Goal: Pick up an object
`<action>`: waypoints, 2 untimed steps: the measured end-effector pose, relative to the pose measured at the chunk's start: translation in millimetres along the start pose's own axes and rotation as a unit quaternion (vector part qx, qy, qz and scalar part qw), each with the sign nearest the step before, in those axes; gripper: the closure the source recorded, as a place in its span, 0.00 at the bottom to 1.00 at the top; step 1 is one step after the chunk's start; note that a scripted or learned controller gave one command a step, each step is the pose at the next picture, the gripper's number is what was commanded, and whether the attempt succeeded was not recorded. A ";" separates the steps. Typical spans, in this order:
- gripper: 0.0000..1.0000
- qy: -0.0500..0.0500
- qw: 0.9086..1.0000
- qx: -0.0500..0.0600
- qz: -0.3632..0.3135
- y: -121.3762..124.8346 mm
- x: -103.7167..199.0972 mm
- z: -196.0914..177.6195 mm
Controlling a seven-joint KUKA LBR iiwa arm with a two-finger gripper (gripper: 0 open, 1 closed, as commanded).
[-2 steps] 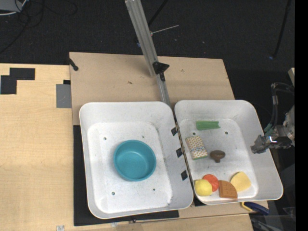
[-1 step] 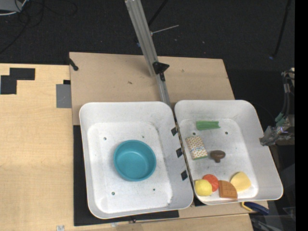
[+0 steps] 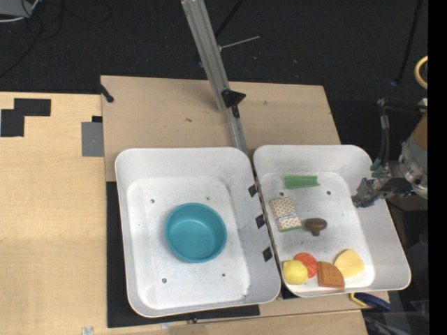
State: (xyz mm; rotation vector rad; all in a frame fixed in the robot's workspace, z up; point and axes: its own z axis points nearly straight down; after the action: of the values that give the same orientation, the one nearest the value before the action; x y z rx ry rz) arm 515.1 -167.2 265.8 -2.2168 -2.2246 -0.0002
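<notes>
The right bin (image 3: 380, 222) holds several small objects: a green block (image 3: 301, 181) near the back, a patterned cream box (image 3: 285, 213), a brown mushroom-like piece (image 3: 316, 225), and at the front a yellow ball (image 3: 295, 272), a red piece (image 3: 306, 261), an orange-brown piece (image 3: 330, 275) and a yellow piece (image 3: 349, 263). My gripper (image 3: 364, 194) hangs over the right bin's right side, above the rim, away from all the objects. Nothing shows between its dark fingers.
A teal bowl (image 3: 195, 232) sits in the left bin (image 3: 140, 180). A metal rail (image 3: 213, 65) slants up from the divide between the bins. Cables and the arm's wrist (image 3: 412, 166) crowd the right edge.
</notes>
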 end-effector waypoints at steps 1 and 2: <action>1.00 0.000 1.000 0.000 0.000 8.5 44.3 -1.6; 1.00 0.000 1.000 0.000 0.000 5.3 94.8 -1.6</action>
State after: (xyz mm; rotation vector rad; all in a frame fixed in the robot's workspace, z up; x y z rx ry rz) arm 520.1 -72.4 267.5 -2.2164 -2.2249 -0.0002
